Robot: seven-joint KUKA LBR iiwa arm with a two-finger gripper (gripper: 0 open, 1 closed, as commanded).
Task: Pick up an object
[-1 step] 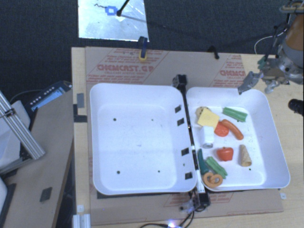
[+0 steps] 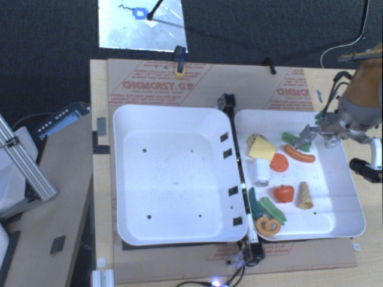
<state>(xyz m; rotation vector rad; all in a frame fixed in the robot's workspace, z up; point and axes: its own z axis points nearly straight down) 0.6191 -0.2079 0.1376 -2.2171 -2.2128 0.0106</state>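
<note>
The right white bin [image 2: 347,178] holds several toy foods: a yellow wedge [image 2: 262,150], a red round piece [image 2: 279,162], an orange-red sausage [image 2: 299,155], a green piece [image 2: 291,139], a red pepper [image 2: 284,192], a tan cone [image 2: 304,195], green pods [image 2: 272,210] and an orange ring [image 2: 267,225]. My gripper [image 2: 309,134] reaches in from the right over the bin's far right part. It hangs just right of the green piece and above the sausage. Nothing can be seen held in it.
The left white bin [image 2: 173,172] lies beside the right one, joined by black clips [image 2: 230,154] along the shared rim. A black part of the arm [image 2: 366,167] juts over the right bin's right edge. A cable [image 2: 344,45] loops behind the arm.
</note>
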